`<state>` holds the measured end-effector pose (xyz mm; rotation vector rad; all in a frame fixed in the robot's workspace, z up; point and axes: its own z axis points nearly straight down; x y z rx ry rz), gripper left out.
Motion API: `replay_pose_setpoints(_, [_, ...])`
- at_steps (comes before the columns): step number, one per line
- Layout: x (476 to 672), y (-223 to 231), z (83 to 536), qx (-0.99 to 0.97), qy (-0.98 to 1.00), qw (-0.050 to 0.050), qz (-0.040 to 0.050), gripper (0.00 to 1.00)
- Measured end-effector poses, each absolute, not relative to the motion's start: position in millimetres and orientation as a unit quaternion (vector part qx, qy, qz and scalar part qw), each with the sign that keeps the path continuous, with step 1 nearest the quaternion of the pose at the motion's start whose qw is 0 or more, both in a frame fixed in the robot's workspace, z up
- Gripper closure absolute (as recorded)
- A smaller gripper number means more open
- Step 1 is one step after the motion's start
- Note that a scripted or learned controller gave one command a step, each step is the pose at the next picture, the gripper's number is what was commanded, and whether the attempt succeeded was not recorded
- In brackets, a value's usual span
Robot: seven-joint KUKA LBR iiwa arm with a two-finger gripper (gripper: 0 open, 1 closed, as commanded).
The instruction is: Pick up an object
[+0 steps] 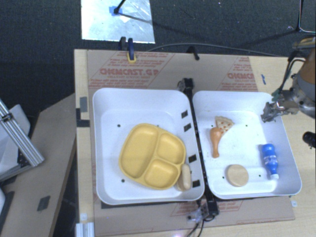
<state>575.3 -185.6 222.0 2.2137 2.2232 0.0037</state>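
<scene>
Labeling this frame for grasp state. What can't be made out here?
- Gripper, camera view: small and blurred at the right bin's upper right rim; open or shut cannot be told.
- Arm: cut off by the right edge.
- Beige object in the left bin: tucked against the yellow tray, identity unclear.
- Blue bottle: label too small to read.

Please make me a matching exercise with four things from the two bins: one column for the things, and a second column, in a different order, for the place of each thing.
Things:
1. yellow divided plate
2. blue bottle
3. chicken drumstick
4. round tan cookie

Places:
A. right bin, near its right wall
B. left bin
C. right bin, near its front edge
D. right bin, left part, below the waffle piece

Pairs: 1-B, 2-A, 3-D, 4-C
</scene>
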Motion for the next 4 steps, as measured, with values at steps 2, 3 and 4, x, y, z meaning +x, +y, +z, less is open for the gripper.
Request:
replay_pose_setpoints(2, [589.9,-81,207,0.704,0.711,0.000,0.0012,1.00])
replay_pose_setpoints(3, [594.4,-23,203,0.703,0.711,0.000,0.0011,1.00])
replay_pose_setpoints(4, [599.3,29,220,0.704,0.711,0.000,0.0020,1.00])
